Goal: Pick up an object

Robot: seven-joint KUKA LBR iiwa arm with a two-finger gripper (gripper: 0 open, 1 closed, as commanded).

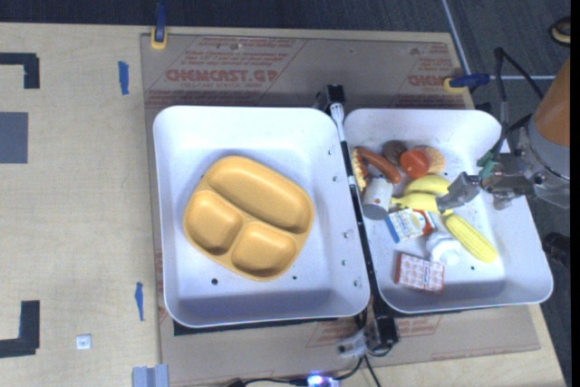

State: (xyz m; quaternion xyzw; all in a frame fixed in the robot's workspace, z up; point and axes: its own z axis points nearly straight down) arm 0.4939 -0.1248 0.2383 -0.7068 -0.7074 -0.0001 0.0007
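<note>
Camera view is showing the end effector point(464, 188) hanging low over the right bin point(530, 285), just beside a toy banana point(426, 187) and above a toy corn cob point(473, 237); whether it is apart or together I cannot tell, and nothing is visibly caught in it. The banana and corn are looking like light, stiff, smooth plastic, likely slippery, so gripping across the narrow middle seems safest. Also lying in that bin are a red tomato point(414, 162), a hot dog point(372, 164), a small can point(376, 194), a red-patterned packet point(419, 271) and a white bottle point(442, 246). Sitting in the left bin point(181, 136) on the desk point(72, 195) is a yellow divided tray point(247, 215).
</note>
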